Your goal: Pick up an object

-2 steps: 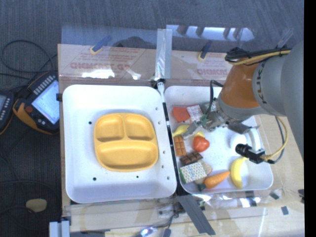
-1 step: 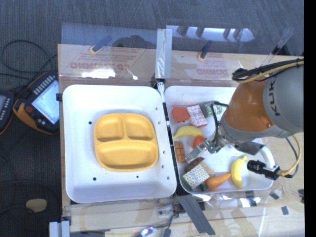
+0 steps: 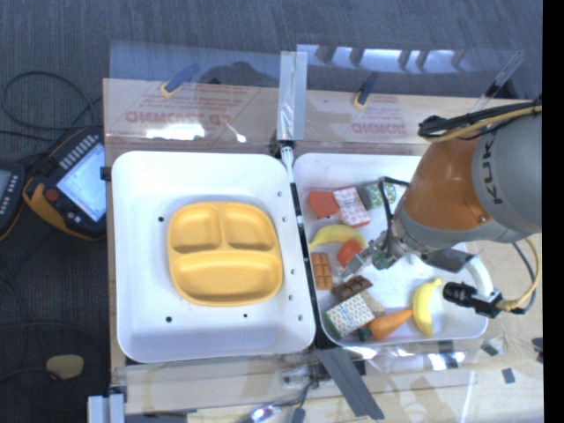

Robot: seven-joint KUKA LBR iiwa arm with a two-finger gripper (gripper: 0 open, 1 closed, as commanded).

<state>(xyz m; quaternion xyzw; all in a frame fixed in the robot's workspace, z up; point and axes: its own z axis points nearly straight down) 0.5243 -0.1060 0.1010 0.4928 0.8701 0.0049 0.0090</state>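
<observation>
My gripper (image 3: 374, 256) hangs low over the middle of the right bin (image 3: 458, 331), reaching in from the right under the orange wrist band. Its tip is right beside a small red piece (image 3: 349, 251), and I cannot tell whether they touch. Around it lie a yellow banana slice (image 3: 334, 234), a red-and-white box (image 3: 352, 205), an orange-red block (image 3: 322, 204), a brown waffle (image 3: 322, 270), a dark chocolate bar (image 3: 352, 285), a checkered box (image 3: 352, 311), a carrot (image 3: 390, 322) and a banana (image 3: 427, 305).
The left bin (image 3: 141, 324) holds a yellow divided plate (image 3: 226, 252). A green item (image 3: 379, 192) lies at the back of the right bin, partly behind the arm. A handheld controller (image 3: 70, 188) rests off the bench to the left.
</observation>
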